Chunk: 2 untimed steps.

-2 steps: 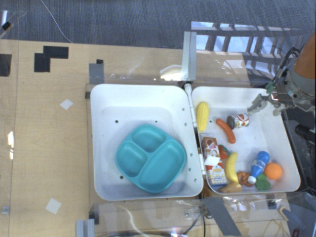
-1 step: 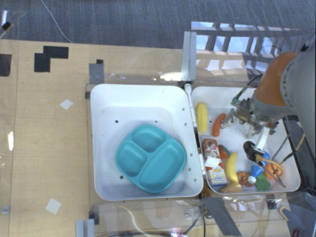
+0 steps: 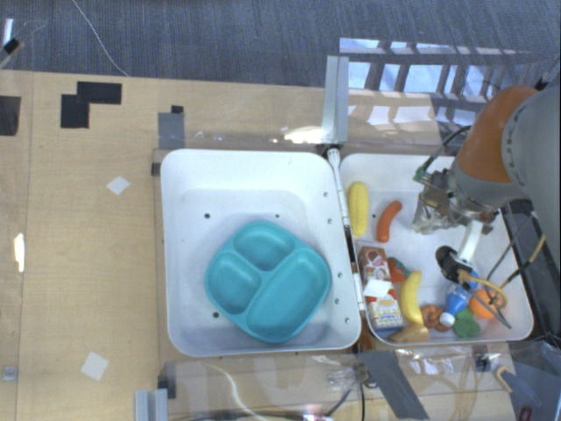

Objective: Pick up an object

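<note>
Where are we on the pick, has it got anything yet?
Nothing looks picked. The gripper hangs over the right bin, close to the red sausage and the corn cob, with no item visibly in it. The toys lie in that bin; the blue plate sits in the left bin. The grasp and lift are left.

Setting: robotics laboratory or test cell.
Work surface: pale wooden bench point(image 3: 79, 261) bearing black square marker patches point(image 3: 90, 102).
Fixtures: two shallow white plastic bins point(image 3: 175, 235) seated side by side in metal brackets point(image 3: 336, 99).
Equipment: grey industrial robot arm with orange band point(image 3: 501, 143) reaching in from the right.
Cabling: loose thin white wire point(image 3: 88, 24) across grey carpeted floor point(image 3: 263, 24).
Test items: toy plastic food pieces point(image 3: 412, 296), teal divided plate point(image 3: 267, 279).
</note>
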Motion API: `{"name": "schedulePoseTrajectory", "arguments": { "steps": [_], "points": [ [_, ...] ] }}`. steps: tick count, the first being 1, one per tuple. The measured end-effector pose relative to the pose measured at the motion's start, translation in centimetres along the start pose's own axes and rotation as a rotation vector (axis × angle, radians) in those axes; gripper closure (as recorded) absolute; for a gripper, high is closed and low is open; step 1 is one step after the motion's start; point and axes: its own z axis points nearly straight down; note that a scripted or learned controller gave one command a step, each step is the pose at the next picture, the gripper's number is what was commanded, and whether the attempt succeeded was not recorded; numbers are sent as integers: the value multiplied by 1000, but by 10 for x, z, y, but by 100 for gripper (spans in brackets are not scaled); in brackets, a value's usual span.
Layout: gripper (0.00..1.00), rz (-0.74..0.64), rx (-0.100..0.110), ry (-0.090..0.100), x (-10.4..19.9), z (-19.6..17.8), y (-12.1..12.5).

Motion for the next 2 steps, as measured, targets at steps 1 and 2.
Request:
{"name": "schedulePoseTrajectory", "arguments": {
  "steps": [1, 2],
  "points": [
    [100, 79, 5, 0, 41, 12, -12],
    [0, 79, 6, 0, 41, 13, -12]
  ]
}}
